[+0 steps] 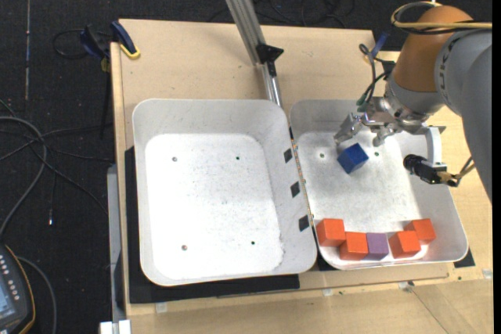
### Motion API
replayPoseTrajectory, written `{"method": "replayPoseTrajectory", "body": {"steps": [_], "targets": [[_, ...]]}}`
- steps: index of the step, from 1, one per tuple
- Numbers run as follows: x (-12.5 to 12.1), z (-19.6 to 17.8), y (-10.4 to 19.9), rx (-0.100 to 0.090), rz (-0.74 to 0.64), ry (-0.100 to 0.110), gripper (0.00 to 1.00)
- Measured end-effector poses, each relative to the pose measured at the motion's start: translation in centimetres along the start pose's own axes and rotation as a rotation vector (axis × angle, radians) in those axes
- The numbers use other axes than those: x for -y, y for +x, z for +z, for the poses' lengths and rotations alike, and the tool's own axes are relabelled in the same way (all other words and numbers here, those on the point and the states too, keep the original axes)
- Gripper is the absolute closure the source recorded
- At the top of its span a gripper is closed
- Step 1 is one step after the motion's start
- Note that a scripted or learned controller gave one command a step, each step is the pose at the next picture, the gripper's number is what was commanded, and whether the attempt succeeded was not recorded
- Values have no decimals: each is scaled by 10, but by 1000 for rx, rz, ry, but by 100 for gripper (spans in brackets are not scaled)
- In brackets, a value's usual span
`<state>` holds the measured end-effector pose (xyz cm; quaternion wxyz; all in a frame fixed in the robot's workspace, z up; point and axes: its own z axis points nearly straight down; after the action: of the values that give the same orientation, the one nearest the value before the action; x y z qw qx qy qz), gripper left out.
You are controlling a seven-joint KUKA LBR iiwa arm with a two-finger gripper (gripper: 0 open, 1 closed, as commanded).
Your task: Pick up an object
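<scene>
At your far left, at about 10 o'clock on the bench [196, 59], a blue-and-yellow clamp [124, 39] sits on the wooden edge. Just right of it lies the left bin [149, 192], its speckled white floor showing four small dark dots. A silver pole [239, 0] slants down from 12 o'clock and ends at a black fitting near the gap between the two bins. Three small black tabs [297, 188] run along the seam where the left bin's rim overlaps the right bin [446, 203].

In the right bin, look toward its 11 o'clock: a blue cube [353, 158] shows directly beneath the gripper [365, 132], tilted with one corner pointing down. You can see the metal fingers [349, 130] splayed to either side above it, but whether they press on the cube or merely hover over it you cannot tell — the cube's top is hidden by them, and whether it touches the bin floor is unclear too.

Along the near wall of the right bin, at 6 o'clock, a row of blocks lies touching one another: an orange block [330, 231], a second orange block [356, 244], a purple block [377, 245], a third orange block [405, 243] and a fourth orange block [423, 229] at the corner.

At 3 o'clock the grey arm [470, 82] reaches in, its orange band [419, 51] just above the wrist — and a small black part [419, 166] on a white bracket hangs beside it over the bin's right side.
</scene>
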<state>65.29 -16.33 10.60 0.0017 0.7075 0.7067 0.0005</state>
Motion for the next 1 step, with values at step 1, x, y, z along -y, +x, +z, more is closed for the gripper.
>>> {"method": "replayPoseTrajectory", "body": {"steps": [1], "targets": [[19, 11, 43, -2, -7, 4, 0]]}}
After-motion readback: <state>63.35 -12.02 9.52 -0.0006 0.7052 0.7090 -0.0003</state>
